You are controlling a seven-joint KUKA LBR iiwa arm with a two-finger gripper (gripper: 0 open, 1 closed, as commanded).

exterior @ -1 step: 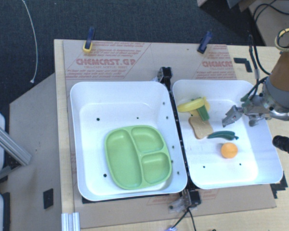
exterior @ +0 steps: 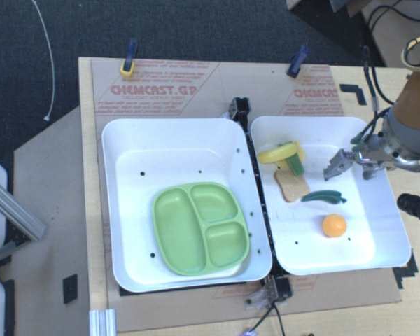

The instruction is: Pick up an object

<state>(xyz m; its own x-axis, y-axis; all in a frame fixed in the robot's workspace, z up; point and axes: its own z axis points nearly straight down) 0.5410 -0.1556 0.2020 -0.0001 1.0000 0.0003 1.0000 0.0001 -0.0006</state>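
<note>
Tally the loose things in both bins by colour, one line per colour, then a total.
Green: 3, the divided plate, the dark green pepper and a green piece under the banana
Yellow: 1, the banana
Orange: 1, the round fruit
Tan: 1, the bread-like slice
Total: 6

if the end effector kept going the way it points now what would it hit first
The end effector points leftward over the right bin, so it would probably meet the green piece beside the yellow banana first; height is unclear.
</note>
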